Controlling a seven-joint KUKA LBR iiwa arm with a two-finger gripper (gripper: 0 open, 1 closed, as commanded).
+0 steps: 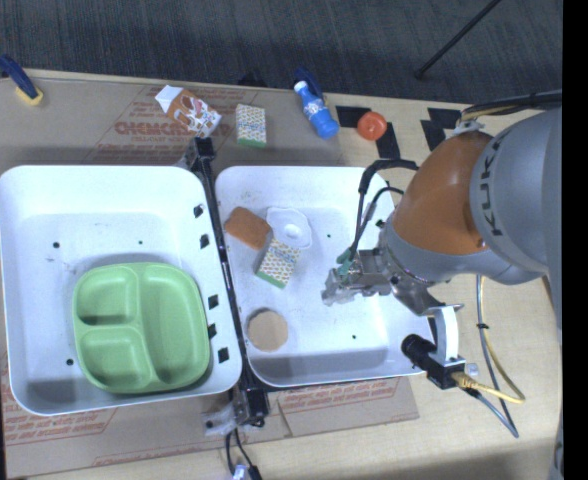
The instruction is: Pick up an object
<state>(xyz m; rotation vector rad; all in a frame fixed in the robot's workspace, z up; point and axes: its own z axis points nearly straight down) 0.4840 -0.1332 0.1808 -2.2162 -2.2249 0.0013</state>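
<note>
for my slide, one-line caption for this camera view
End effector low in the right bin beside sponge, box and disc.

even overhead light, bright on the two shallow white plastic bins [34,193], dim toward the dark grey floor [224,13] at top, soft shadows along bin walls, overall slightly soft, grainy focus.

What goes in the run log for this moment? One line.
pincer low in right bin | holding nothing visible | sponge, packet, disc lie left
</note>
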